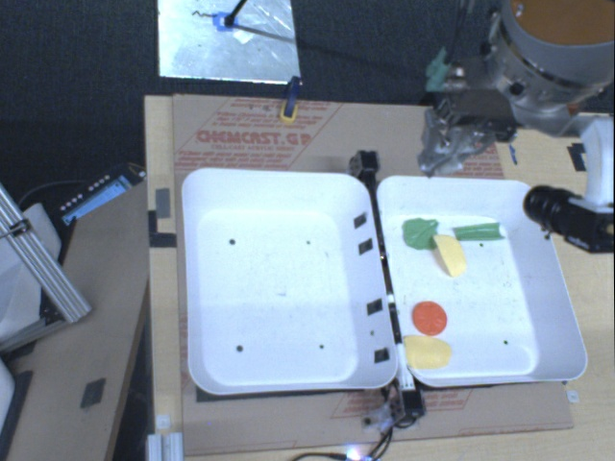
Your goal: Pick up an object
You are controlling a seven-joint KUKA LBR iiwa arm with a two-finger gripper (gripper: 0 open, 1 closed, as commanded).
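While the gripper hangs above the far rim of the right bin, I log five pieces in that bin. Yellow wedge: long axis runs from far-left to near-right, narrow end toward the far wall, pale and smooth. Green stick: lies roughly left-right, just beside the wedge's far end. Green leafy piece: irregular, touching the wedge's left side. Orange disc: flat, round, nearer the front. Yellow lump: just in front of the disc, against the dividing wall.

From my screen I cannot tell how the gripper's tips are set; nothing visible in them.

Left bin: white, four small dark holes in its floor. Both bins sit on printed cardboard over a tan bench; a shiny foil sheet lies beyond on dark cloth.
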